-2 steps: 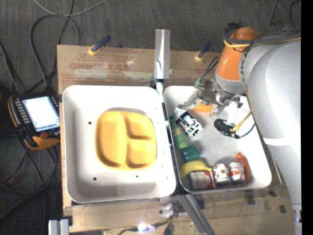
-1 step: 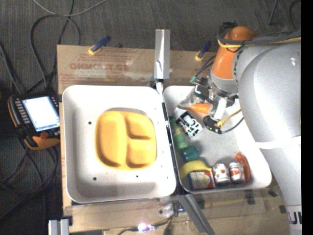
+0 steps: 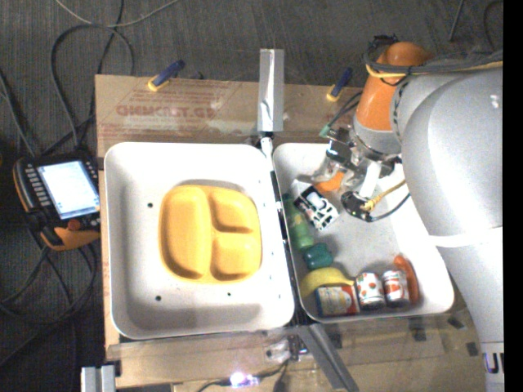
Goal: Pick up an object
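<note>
My gripper (image 3: 333,174) reaches down into the back of the right bin (image 3: 425,260), below the orange wrist band. A small orange object (image 3: 329,184) peeks out just under it; whether it is gripped is not visible. Just in front of the gripper lies a black-and-white patterned box (image 3: 318,207). Along the bin's left wall lie a green bottle (image 3: 299,223) and a dark green piece (image 3: 317,256). At the front sit a yellow item (image 3: 320,279), a labelled can (image 3: 335,299), two red-and-white cans (image 3: 382,289) and an orange piece (image 3: 406,271).
The left bin (image 3: 131,219) holds a yellow divided tray (image 3: 212,231). A metal post (image 3: 270,96) stands behind the gap between the bins. The large grey arm body (image 3: 462,153) overhangs the right bin's right side. A handheld screen (image 3: 64,188) lies left of the bench.
</note>
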Motion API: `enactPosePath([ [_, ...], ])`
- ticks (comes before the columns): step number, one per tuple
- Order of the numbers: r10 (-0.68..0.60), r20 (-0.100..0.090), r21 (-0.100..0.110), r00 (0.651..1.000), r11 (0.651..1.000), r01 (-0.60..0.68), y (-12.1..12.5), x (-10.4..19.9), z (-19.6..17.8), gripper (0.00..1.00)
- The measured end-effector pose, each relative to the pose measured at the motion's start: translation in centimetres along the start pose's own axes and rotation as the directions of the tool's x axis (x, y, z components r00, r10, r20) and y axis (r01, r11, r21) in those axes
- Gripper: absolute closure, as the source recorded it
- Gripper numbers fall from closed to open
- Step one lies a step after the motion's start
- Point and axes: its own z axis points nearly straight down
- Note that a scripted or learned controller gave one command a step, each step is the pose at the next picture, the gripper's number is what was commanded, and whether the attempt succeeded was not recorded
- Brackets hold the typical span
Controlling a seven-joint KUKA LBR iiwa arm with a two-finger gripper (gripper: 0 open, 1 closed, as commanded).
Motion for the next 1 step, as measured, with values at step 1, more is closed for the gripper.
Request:
enactPosePath([
  [1, 0.061, -0.014, -0.017, 0.998, 0.998, -0.062, -2.83, 5.96, -9.34, 1.0],
])
